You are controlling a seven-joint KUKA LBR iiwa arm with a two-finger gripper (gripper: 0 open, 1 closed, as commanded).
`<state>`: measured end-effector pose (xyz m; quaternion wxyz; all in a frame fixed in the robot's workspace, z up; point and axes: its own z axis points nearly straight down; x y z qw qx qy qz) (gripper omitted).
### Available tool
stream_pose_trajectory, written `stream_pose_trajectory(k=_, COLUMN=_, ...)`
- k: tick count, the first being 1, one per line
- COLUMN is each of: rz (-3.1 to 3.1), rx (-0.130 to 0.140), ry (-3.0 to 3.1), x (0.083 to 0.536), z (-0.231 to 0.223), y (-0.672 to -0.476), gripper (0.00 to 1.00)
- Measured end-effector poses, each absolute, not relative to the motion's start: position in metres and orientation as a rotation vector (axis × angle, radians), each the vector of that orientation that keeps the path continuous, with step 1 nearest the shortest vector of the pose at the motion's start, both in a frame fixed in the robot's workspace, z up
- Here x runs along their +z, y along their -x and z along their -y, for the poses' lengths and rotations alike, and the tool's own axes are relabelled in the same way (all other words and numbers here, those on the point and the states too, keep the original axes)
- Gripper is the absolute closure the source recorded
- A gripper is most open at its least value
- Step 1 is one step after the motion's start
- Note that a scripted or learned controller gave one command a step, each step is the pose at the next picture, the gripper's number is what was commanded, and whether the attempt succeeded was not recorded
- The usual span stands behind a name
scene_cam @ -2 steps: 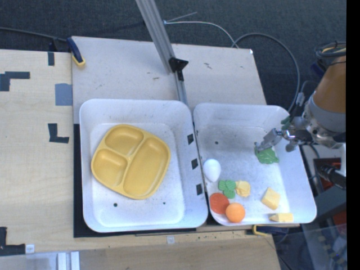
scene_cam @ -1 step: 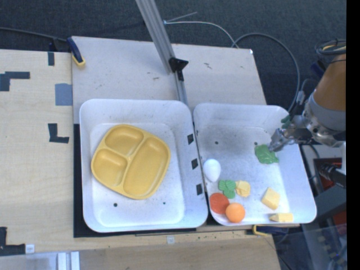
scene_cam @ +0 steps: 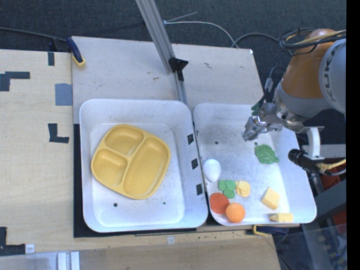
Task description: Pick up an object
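1. Camera view: the gripper hangs over the right bin; whether it is wide or narrow, I cannot tell.
2. A green object lies just beside it, apart.
3. The left bin holds a yellow tray.

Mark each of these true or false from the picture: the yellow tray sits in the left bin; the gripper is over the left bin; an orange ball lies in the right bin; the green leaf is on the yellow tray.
1. The yellow tray sits in the left bin. True.
2. The gripper is over the left bin. False: it is over the right bin.
3. An orange ball lies in the right bin. True.
4. The green leaf is on the yellow tray. False: it lies in the right bin, just below the gripper in the view.
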<state>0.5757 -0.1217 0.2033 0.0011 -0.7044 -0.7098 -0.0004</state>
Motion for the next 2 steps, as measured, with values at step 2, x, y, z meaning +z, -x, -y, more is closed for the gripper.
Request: stream_pose_trajectory(k=2, rz=2.222, rx=0.003, ry=2.217, x=0.188, z=0.040, y=-0.597, gripper=1.00)
